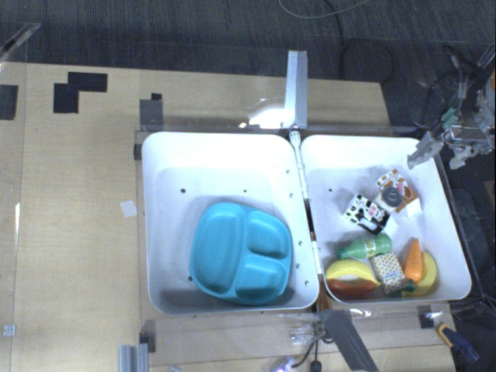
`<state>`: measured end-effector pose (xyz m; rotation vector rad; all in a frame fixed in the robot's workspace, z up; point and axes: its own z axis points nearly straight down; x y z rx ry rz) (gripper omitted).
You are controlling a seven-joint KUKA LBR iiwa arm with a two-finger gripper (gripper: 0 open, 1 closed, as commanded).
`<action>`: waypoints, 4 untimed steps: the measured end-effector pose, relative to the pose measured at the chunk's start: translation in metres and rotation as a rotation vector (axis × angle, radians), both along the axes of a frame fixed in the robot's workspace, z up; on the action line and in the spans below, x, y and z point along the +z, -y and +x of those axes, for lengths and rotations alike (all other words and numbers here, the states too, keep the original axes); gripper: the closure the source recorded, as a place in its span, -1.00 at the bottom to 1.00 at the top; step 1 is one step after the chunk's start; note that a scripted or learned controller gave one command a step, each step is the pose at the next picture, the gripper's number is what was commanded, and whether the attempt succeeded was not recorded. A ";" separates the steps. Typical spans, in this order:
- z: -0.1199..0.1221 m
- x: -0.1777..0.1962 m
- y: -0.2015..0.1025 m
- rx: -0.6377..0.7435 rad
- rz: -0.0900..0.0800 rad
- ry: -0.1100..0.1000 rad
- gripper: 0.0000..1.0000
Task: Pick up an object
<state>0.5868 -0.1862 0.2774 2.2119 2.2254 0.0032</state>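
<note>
The counter (77, 208) is carrying two shallow white bins side by side. The left bin (167, 169) is holding a blue sectioned plate (242, 253) toward its near edge. The right bin (341, 161) is holding all the small things, crowded into its near half while its far half is lying bare.

The end effector (440, 149) is hovering at the far right corner of the right bin, just over the rim. Two pale prongs are showing there with a gap between them, so they seem to be standing apart with nothing in between — though the glare and clutter are making this hard to read firmly.

From there every candidate is lying toward the near edge of the bin and somewhat toward the left. Nearest is a small patterned box with a dark round top (396, 191), just down and left of the end effector. Beyond it a black-and-white checked block (364, 212) is lying. Further still, a green bottle-shaped toy (366, 247) is lying with its long axis running left to right, touching a yellow-and-red fruit (353, 277), a speckled block (387, 269), an orange carrot-like piece (415, 260) and a banana (427, 276).

I judge the patterned box the easiest target — nearest, and standing apart from the packed cluster.
</note>
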 end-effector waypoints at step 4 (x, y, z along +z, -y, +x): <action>0.029 -0.028 -0.056 -0.223 0.001 0.003 1.00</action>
